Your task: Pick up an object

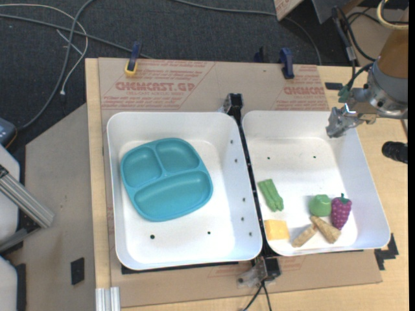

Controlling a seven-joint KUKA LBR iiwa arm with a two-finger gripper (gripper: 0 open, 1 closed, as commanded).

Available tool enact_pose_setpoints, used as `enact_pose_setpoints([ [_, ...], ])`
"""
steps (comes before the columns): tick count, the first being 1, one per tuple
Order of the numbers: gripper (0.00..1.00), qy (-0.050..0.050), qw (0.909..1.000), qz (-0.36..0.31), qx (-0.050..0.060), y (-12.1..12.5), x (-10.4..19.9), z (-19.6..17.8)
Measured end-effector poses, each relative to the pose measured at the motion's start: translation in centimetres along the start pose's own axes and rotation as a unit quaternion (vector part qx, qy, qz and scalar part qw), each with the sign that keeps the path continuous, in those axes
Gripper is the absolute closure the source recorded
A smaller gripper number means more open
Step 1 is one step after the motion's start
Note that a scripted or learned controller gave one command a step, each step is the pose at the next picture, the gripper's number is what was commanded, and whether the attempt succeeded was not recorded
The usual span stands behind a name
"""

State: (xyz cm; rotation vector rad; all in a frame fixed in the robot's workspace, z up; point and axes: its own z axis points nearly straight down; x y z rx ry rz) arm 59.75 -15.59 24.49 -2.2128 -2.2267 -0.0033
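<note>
Toy foods — purple plastic grape bunch (341, 211), green leafy piece (271, 194), yellow cheese block (277, 229) — lay in the right white bin (363, 173); the metal gripper (337, 123) hovered above its far edge, whether clenched I cannot tell.

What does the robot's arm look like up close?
The arm is grey metal with a wide orange band above the wrist. Its gripper is small, silvery grey and shiny, with a little blue-green spot on the wrist part beside it. Black cables loop behind the arm.
</note>
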Motion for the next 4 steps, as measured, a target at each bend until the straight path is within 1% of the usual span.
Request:
enact_pose_setpoints([
  [1,1.0,0.0,1.0,0.0,0.0,-0.2,5.5,-0.8],
  [2,1.0,0.0,1.0,0.0,0.001,-1.1,10.2,-1.0],
  [3,1.0,0.0,1.0,0.0,0.002,-1.6,15.7,0.7],
  [4,1.0,0.0,1.0,0.0,0.002,-3.1,20.6,0.7],
])
